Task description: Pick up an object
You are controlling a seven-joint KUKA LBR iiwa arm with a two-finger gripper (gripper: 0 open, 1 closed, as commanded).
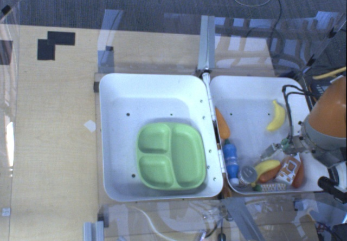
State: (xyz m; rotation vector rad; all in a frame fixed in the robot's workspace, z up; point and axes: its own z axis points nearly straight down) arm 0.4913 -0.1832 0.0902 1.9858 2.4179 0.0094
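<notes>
Gripper (279, 148) is seen low in the right bin (244, 91) above a banana (267, 168); its grasp cannot be told.

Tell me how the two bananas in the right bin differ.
The upper banana lies alone on bare bin floor near the back, running almost upright in the view and clearly curved. The lower banana sits near the front edge, lying more crosswise, crowded among other items and partly covered, so it looks shorter. Both are yellow and lie in the right bin.
</notes>
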